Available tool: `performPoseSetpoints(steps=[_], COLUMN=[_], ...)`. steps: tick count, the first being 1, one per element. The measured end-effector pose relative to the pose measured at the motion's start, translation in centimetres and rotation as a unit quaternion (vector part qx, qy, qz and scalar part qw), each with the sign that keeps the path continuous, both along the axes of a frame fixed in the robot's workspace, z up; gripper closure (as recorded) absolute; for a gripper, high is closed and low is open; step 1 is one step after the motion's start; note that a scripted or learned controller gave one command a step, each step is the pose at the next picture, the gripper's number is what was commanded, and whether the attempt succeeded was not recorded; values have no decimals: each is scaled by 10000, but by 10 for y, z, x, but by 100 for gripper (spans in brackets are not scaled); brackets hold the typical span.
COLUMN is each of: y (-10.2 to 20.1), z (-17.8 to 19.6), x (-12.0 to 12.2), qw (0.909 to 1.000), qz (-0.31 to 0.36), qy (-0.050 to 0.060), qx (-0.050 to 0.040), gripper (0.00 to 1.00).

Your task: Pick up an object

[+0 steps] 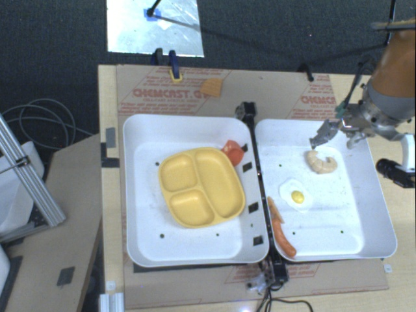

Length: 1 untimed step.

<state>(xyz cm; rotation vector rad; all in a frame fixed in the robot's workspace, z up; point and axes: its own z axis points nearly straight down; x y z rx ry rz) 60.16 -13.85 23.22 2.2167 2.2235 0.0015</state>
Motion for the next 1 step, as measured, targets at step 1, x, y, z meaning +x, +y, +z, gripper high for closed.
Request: performPoseSetpoints(steps=[1], y=[-67], z=[-52], x=[14], qw=[10000], qz=[-17], qy=[-11], qx=[-12], gripper=[0])
